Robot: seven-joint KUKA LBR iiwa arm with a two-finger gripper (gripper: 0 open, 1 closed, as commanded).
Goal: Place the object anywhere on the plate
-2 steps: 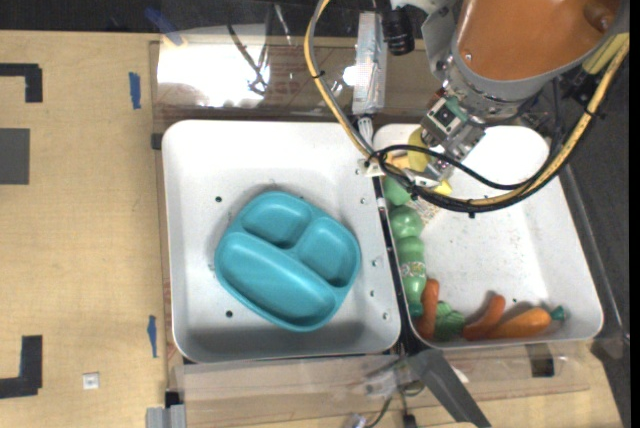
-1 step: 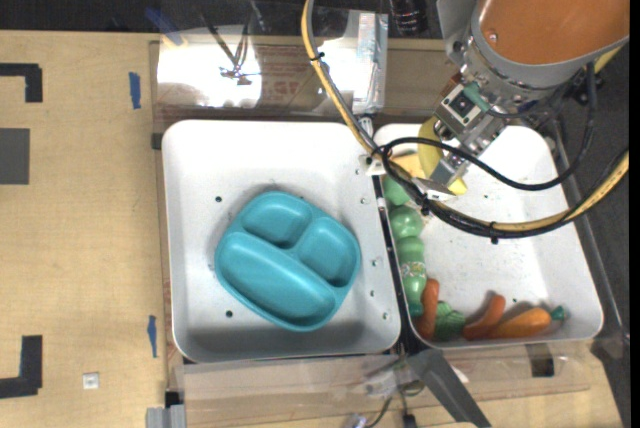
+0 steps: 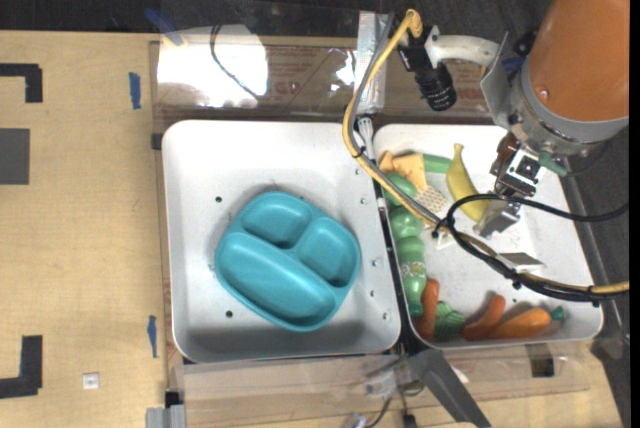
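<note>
bench (image 3: 70,216) | two white bins (side by side): left bin (image 3: 190,216), right bin (image 3: 560,246)

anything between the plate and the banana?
Camera view: going right from the plate, bare white bin floor, then the two bins' adjoining walls with a yellow cable at their top, then toy food left of the banana.

Fixed overhead camera, slanted down, both bins (image 3: 190,246) in frame

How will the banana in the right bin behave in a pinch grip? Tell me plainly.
The banana is curved and tapered, so it may pivot or slip between the fingers. Its smooth, shiny skin suggests low grip. It lies against other toy food, so a nudge would likely shove its neighbours.
</note>
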